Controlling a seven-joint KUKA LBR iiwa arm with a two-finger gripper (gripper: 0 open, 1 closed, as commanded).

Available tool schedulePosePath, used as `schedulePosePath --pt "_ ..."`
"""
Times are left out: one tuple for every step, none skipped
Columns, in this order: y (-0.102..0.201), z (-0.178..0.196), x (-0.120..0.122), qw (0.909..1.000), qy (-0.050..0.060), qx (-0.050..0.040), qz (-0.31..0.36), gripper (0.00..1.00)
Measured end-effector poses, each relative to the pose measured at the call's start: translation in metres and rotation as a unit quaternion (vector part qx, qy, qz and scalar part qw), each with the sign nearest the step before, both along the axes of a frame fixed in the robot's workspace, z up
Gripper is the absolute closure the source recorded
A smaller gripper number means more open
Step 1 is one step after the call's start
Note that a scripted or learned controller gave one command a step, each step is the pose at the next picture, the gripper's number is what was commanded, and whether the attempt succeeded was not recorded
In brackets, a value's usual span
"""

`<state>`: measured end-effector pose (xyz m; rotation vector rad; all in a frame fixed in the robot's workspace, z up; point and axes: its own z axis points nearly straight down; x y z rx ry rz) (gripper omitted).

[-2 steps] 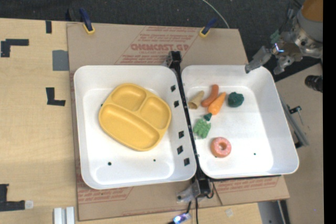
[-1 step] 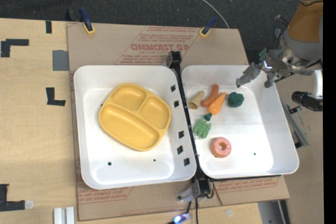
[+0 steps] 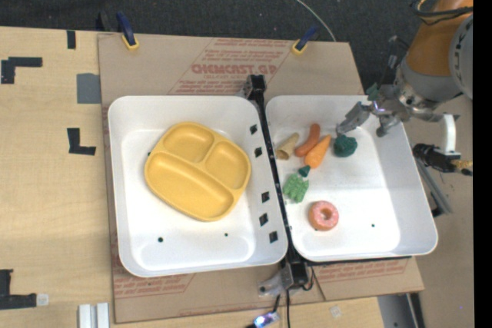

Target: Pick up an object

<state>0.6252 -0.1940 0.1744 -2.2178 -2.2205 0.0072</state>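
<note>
Gripper (image 3: 367, 117) hangs spread open, holding nothing, over right bin (image 3: 400, 188), above dark green toy (image 3: 345, 145).

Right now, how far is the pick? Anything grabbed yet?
Done: the arm has reached into the right bin, and the gripper hangs over its upper right part. In hand: nothing between the fingers; the dark green toy lies just below it on the bin floor. Left: close on an item and lift. The carrot, donut and yellow tray lie untouched.
</note>
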Motion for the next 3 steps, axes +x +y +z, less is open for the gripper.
schedulePosePath --pt "-0.01 -0.057 -0.001 1.0 0.001 0.0 -0.001 0.0" --pt "-0.009 -0.043 0.002 1.0 -0.002 -0.0003 0.0 1.0" --pt "-0.006 0.0 0.002 1.0 -0.004 0.0004 0.0 1.0"
